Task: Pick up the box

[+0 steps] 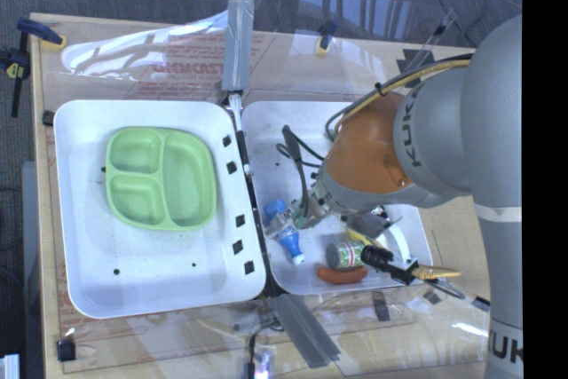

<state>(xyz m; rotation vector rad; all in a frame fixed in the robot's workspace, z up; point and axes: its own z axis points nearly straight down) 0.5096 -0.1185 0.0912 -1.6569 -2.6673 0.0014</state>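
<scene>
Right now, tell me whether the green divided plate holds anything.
Empty. The green divided plate lies flat in the left bin, and all three of its compartments show bare green bottoms with nothing in them.

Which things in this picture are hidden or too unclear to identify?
- Camera view: two-finger gripper, hidden under the orange wrist band.
- Camera view: the box, not identifiable; the grey arm covers much of the right white bin.
- Camera view: small blue-white item, too small to name.

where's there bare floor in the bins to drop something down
Left bin: bare floor in front of and to the left of the green divided plate. Right bin: a small bare patch at its far left corner. Its near half is crowded with a small bottle, a can and the arm.
</scene>
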